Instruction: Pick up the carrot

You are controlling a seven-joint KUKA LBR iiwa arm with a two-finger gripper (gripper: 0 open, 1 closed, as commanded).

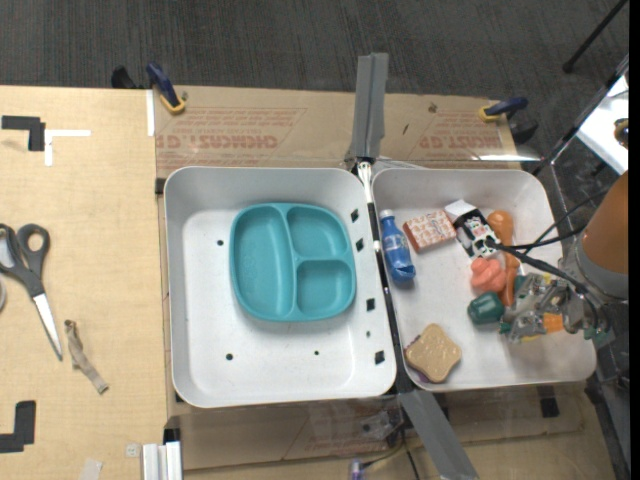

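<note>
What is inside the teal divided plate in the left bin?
The teal divided plate sits in the left bin with nothing visible in any of its three compartments. Whatever lies beneath it is covered by the plate.

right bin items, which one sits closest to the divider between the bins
The blue bottle, lying along the right bin's left wall; the others lie farther right.
</note>
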